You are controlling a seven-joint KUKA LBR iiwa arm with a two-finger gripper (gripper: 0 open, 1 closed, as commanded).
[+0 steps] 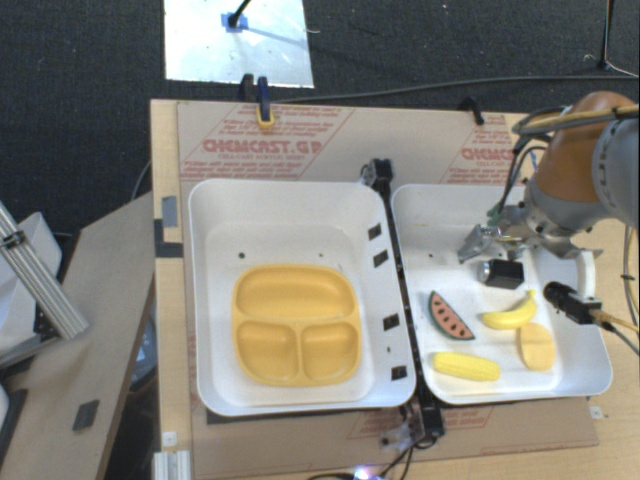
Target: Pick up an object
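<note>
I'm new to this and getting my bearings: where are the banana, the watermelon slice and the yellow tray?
Yellow toy banana [509, 314], camera view, mid-curve.
Red toy watermelon slice [452, 317], camera view, red flesh.
Yellow plastic divided tray [295, 293], camera view, top compartment.

two bins side by side on the bench [180, 298]. in the left bin [215, 208] sits a divided tray [296, 323]. in the right bin [430, 208], the watermelon slice [450, 315] lies nearest the divider, the banana [509, 314] to its right, the corn cob [465, 367] in front, a round slice [537, 347] right of the corn. the gripper [490, 248] hangs behind the banana.
</note>
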